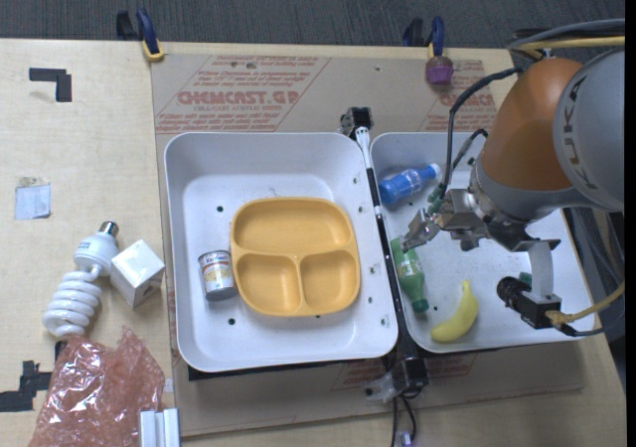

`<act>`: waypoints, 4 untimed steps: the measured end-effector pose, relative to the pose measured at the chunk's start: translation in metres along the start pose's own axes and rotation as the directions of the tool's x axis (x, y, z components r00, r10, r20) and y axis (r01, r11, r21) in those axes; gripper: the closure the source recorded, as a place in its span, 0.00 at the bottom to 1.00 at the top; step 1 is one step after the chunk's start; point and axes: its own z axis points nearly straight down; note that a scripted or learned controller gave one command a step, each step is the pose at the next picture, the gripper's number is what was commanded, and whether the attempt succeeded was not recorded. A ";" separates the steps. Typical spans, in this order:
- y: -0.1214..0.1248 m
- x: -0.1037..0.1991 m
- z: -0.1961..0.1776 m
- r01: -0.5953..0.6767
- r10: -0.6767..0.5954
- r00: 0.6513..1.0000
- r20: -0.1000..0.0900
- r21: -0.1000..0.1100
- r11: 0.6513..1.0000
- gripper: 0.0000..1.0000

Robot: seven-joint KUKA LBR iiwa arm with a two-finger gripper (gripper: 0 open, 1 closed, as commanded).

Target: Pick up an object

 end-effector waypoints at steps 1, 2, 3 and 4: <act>0.022 -0.058 0.036 -0.001 0.001 1.000 0.001 0.001 1.000 0.00; -0.016 -0.084 0.100 -0.004 0.004 1.000 0.000 0.001 1.000 0.00; -0.015 -0.085 0.090 -0.005 0.005 1.000 0.000 0.000 1.000 1.00; -0.032 -0.008 0.000 -0.002 0.002 1.000 0.000 0.000 1.000 1.00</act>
